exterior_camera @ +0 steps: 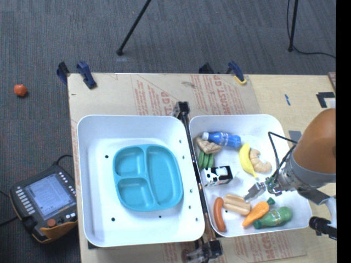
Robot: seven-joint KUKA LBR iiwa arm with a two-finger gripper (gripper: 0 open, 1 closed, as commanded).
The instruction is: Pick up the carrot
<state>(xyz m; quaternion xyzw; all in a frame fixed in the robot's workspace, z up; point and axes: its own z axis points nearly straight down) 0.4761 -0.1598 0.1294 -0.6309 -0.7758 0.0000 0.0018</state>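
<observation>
Camera view: tapered orange carrot point(256, 213).

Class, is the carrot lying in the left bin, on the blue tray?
No. The carrot lies in the right bin, beside a green bottle.

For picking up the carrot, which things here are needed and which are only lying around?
Needed: carrot; gripper; right bin.

Only lying around: banana, blue bottle, hot dog, green bottle, blue tray in the left bin.
</observation>
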